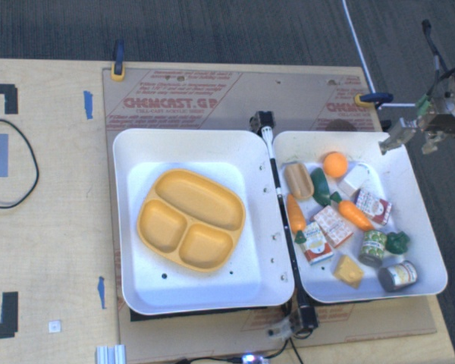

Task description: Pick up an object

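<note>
Orange ball (pixel 334 164), just left of the gripper (pixel 398 139) whose jaws' state I cannot tell, looks light, smooth and prone to roll, so grip across its middle

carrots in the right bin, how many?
2. One carrot lies along the right bin's left wall, below the bread roll. The other carrot lies mid-bin beside the red-and-white packet. Clutter could hide more.
</note>
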